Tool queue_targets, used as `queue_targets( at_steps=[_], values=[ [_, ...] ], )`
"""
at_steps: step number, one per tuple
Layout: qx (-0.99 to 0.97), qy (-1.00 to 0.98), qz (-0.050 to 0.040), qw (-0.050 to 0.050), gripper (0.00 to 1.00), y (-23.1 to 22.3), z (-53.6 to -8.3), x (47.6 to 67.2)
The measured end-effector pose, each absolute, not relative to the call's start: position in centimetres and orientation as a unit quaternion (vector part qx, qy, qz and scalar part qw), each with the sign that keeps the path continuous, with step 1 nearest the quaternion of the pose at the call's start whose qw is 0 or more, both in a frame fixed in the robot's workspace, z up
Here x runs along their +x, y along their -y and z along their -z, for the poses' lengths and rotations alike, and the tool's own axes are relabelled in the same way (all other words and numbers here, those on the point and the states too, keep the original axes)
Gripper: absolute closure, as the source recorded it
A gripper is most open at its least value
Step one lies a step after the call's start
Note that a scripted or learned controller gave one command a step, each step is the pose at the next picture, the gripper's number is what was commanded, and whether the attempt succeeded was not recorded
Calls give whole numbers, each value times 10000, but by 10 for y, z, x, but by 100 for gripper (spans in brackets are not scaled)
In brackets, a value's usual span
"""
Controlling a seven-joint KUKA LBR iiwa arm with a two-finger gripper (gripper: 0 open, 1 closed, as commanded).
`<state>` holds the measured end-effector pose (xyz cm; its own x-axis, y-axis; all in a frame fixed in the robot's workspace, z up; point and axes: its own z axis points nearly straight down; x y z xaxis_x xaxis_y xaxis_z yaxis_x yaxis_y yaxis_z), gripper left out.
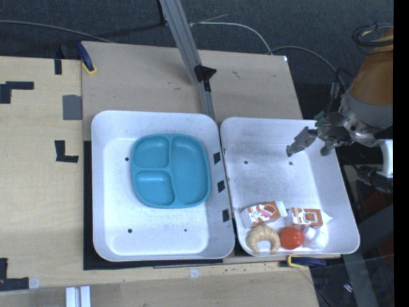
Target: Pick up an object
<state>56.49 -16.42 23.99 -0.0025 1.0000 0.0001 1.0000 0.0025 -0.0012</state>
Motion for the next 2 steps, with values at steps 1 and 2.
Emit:
queue_targets(
  at_steps=[1,2],
  values=[
    [-7062,7080,-4,5,0,164,-240,565],
    [-7063,7079,-19,20,0,160,-196,563]
  ],
)
